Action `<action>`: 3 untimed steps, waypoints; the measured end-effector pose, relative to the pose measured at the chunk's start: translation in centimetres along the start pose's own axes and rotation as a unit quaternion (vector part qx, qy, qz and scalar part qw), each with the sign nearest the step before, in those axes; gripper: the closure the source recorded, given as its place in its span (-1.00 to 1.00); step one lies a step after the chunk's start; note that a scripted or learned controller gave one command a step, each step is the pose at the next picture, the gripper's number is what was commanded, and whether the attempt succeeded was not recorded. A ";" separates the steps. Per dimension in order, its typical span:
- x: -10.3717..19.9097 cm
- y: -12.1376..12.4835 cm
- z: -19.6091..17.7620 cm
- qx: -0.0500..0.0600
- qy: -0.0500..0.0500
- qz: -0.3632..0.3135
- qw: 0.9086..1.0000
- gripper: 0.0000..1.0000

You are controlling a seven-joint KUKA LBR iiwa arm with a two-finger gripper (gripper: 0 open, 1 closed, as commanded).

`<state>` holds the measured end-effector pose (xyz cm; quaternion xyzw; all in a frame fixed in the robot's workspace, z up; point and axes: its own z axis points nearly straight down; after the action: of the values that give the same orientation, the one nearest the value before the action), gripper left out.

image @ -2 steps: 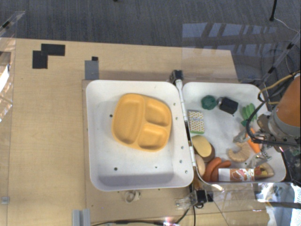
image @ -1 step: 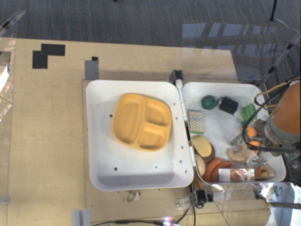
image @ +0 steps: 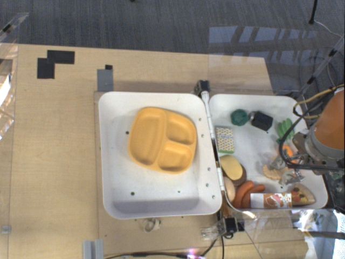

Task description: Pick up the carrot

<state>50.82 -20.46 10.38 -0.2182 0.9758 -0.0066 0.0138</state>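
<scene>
Your carrot (image: pixel 290 151) lies at the right bin's (image: pixel 245 100) right side, just under the gripper (image: pixel 289 169) — whether that hand is clenched or released, I cannot tell. Expect a light, stiff, smooth toy; take it across the thick middle.

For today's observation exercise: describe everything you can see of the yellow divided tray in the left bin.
The yellow divided tray is a rounded-corner square that looks like moulded plastic, with three compartments: one long one on the left and two smaller ones on the right. It lies flat and upright, turned slightly askew, near the middle of the left white bin. Nothing lies in it, and only the bin floor touches it.
</scene>
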 end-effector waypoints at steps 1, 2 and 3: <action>0.0 0.0 0.1 0.000 0.000 0.000 1.000 -1.00; -0.5 -0.1 -1.2 0.003 -0.005 -0.004 1.000 1.00; -11.4 4.9 -5.8 -0.008 0.003 -0.091 0.996 1.00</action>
<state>58.90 -11.09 16.37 -0.3058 0.9521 -0.0005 0.0080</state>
